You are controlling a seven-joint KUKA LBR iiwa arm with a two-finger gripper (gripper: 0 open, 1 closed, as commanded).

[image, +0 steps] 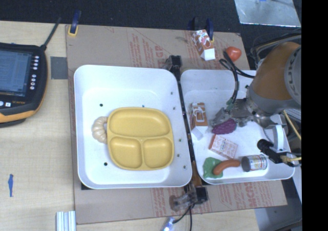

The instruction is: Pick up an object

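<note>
My gripper (226,116) hangs low in the right bin (207,80), reaching in from the right. Directly below and touching its tip in this view lies a purple toy (224,127). A brown snack packet (198,113) lies to the left of the gripper. In front of the purple toy is a red-and-white packet (223,146). Near the bin's front wall lie an orange carrot with a green top (220,166) and a small bottle (254,163).
The left bin (92,84) holds a yellow divided plate (139,138) with a beige toy (99,128) at its left side. Beyond the bins sit a small carton (203,43) and a red ball (233,53). A tablet controller (20,79) lies at far left.
</note>
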